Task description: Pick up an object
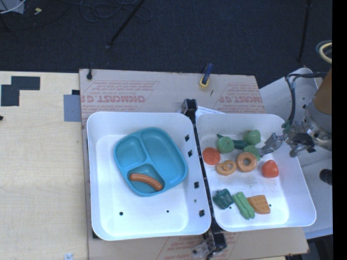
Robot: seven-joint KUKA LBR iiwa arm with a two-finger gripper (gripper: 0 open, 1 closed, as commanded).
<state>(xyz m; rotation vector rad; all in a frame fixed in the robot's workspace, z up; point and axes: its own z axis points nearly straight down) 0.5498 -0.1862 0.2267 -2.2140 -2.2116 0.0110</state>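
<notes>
Two white bins (103, 145) on cardboard (135, 93)

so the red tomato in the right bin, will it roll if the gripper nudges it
Probably. The red tomato looks round and smooth, so a side push would likely send it rolling across the right bin floor. It looks like a plastic toy, so probably stiff and light. Its glossy skin may slip between the fingers of the gripper.

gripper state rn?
Gripper: open, holding nothing, fingers spread over the right bin beside the broccoli.
</notes>
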